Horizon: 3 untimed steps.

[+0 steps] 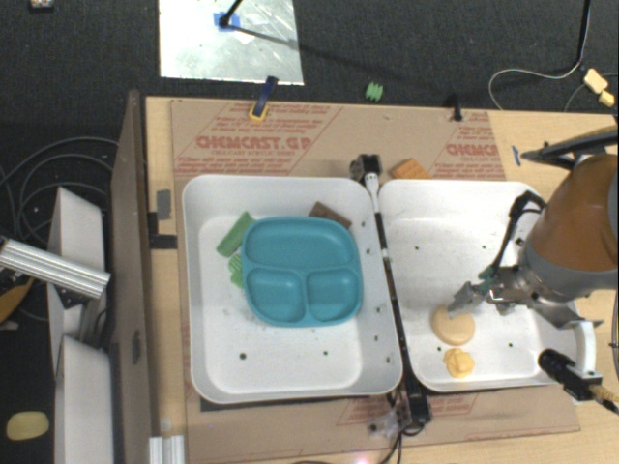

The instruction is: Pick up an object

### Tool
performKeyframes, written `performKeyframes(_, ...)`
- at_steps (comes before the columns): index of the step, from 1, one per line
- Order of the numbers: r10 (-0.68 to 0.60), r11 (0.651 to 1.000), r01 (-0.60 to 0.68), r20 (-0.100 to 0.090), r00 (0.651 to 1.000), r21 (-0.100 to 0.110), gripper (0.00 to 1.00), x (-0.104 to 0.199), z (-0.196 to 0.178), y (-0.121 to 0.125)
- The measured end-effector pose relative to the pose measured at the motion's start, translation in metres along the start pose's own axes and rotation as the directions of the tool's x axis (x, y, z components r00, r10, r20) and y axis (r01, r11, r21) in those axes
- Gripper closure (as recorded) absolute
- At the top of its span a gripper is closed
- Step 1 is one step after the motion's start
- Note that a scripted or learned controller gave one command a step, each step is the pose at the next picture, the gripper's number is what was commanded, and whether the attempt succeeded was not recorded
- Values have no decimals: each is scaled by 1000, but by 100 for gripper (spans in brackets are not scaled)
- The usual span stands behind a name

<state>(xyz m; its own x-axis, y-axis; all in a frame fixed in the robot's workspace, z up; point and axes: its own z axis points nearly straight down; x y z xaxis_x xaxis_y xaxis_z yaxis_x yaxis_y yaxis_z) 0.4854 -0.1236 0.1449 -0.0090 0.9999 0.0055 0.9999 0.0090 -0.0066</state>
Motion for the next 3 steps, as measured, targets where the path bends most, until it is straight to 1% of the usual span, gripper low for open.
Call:
performKeyframes(1,3,1000,-3,5,1000,-9,0,33,62,3)
performKeyframes(2,4,1000,-4,11,1000,-18,0,-21,47,92)
performKeyframes(3,2,1000,-2,4,1000,-10,0,29,-11,65)
